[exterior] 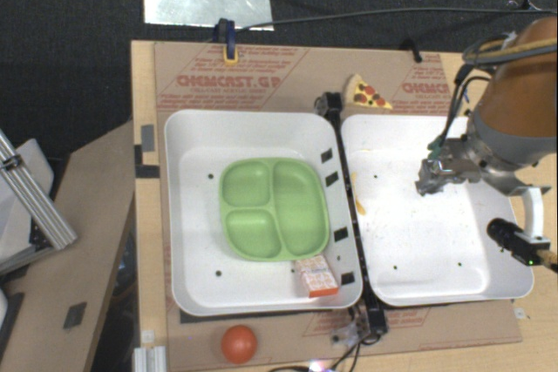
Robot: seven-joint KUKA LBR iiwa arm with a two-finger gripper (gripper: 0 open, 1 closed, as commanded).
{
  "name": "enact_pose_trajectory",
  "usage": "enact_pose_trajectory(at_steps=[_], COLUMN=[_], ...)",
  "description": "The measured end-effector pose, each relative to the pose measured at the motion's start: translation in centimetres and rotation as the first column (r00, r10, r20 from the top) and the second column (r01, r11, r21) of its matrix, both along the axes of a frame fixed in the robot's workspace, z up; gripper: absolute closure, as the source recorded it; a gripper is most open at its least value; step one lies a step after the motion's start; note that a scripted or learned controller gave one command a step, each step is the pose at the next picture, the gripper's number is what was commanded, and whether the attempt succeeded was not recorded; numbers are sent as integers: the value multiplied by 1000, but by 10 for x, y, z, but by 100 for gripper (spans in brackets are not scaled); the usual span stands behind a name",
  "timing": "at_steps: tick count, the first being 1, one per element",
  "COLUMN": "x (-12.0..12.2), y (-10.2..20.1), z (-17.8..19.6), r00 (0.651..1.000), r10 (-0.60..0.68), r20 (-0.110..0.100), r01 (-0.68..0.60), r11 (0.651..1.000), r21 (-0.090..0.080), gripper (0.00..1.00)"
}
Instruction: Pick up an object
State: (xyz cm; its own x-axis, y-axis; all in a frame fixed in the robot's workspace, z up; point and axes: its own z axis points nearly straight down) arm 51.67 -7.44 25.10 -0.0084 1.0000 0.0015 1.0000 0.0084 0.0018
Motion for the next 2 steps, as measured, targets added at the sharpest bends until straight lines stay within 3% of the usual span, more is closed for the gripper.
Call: enact_pose_trajectory(at_steps=[2], x=[-2], y=[99], z=[-10], r00=[1000], r10=[1], r20=[1], r01=[-1], r11=[1000], r21=[1], gripper=[100])
